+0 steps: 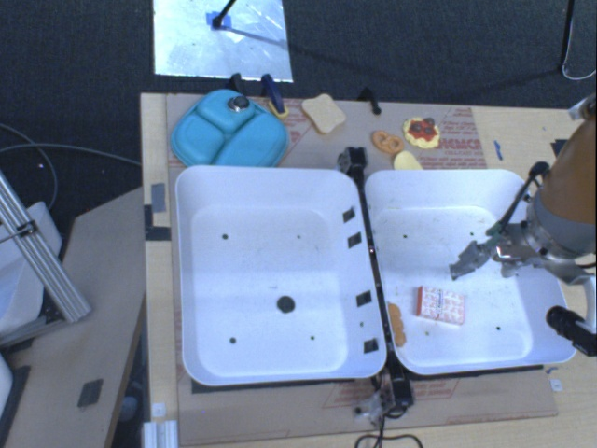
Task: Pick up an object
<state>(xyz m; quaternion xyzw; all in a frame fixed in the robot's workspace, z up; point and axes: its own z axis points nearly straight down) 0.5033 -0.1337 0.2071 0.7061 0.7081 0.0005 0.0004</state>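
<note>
- The two white bins sit side by side on the bench; the right bin [410,343] holds the candidates, so the arm [569,203] reaches in from the right over it.
- The gripper [476,259] hangs above the bin floor with nothing between its fingers; whether the jaws stand wide or narrow I cannot tell.
- The small packet [440,304], flat, white with red print, lies just below-left of the gripper, apart from it — likely the target.
- An orange snack piece [396,325] rests against the bin's left wall.
</note>
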